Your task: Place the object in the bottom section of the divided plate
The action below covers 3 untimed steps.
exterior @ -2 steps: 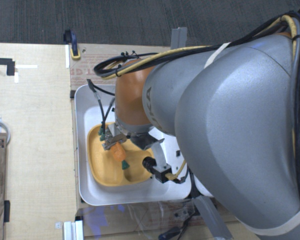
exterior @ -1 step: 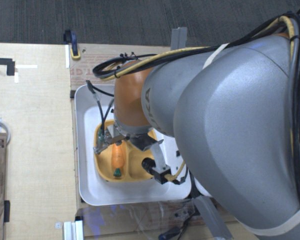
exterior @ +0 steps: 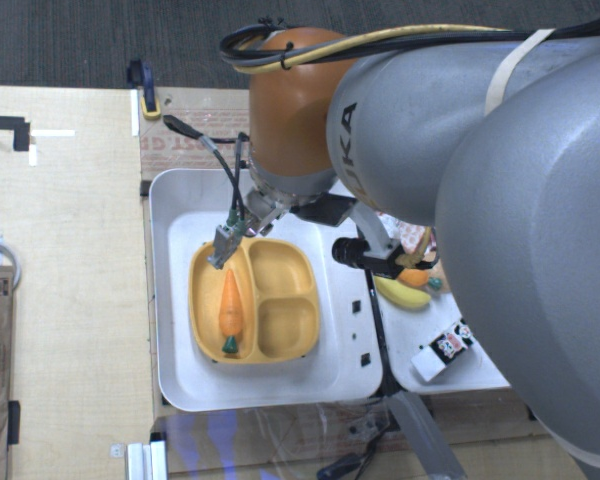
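— Where's the carrot (exterior: 230, 311) sitting?

— You'll find it lying lengthwise in the long left compartment of the yellow divided plate (exterior: 280, 258), inside the left white bin (exterior: 170, 298).

— How will it handle?

— Likely light, stiff and smooth, so it could roll; take it across its thick orange middle.

— And the hand (exterior: 223, 245)?

— It hangs over the plate's upper left rim, just above the carrot's top end. You can't tell its opening; nothing visibly sits in it.

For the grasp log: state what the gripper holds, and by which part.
Nothing. The gripper hangs above the yellow plate's rim, and the carrot lies apart from it in the plate's long section.
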### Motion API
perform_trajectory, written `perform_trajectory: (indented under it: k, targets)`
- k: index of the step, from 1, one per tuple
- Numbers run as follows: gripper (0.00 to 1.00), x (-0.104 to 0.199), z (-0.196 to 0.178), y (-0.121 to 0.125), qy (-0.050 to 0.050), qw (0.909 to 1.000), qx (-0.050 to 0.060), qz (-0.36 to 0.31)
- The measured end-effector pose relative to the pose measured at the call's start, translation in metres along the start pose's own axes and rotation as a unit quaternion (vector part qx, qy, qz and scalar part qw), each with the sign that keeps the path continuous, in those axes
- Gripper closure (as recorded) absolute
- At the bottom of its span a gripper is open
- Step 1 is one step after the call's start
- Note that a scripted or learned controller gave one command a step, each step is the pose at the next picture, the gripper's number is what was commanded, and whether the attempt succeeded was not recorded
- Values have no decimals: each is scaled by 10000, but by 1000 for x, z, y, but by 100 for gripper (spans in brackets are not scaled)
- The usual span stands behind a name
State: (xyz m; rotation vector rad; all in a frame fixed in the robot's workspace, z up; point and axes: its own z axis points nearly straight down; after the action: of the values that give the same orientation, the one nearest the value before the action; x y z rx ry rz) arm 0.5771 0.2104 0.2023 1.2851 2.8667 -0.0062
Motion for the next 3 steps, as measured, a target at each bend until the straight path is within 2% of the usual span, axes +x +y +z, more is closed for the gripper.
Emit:
perform_trajectory:
  k: [1,2,3]
  targets:
    - [0,22,72,-10,10,9858,17,1682]
    - [0,22,72,-10,9,9857,17,1683]
    - [100,21,66,-11,5,9857,44,1682]
